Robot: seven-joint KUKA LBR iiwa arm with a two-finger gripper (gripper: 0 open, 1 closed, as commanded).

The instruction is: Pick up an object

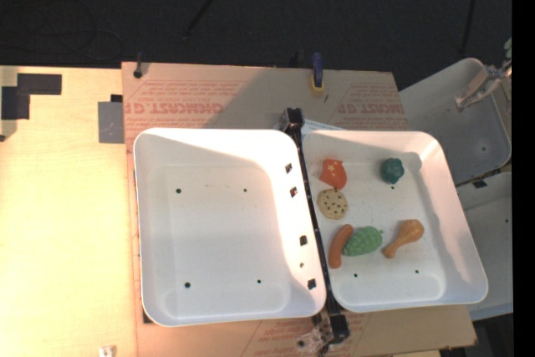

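The step in hand is the approach: choosing one object in the right bin (456, 205) and coming down on it cleanly. The best candidates seem to be the ones with open floor around them. The teal lump (392, 170) sits alone toward the far right of the bin, and the drumstick (403, 237) lies by itself nearer the front, tilted. Either would let the gripper straddle it without nudging a neighbour. The sausage (339, 245) and the green bunch (364, 242) touch each other, and the cookie (333, 203) and the red piece (333, 173) lie close to the wall between the bins, so those look harder to take. For the drumstick, turning the wrist to close across its narrow shaft should give a surer hold than closing along its length. The descent should stop short of pressing into the bin floor.

The gripper (478, 92) appears at the far right, outside the bin and beyond its far right corner. How far open it is I cannot tell, and no object is seen in it. All six objects lie to its left and nearer. The teal lump is closest to it and the sausage is well apart from it. The left bin (146, 221) has nothing to offer for this pick.
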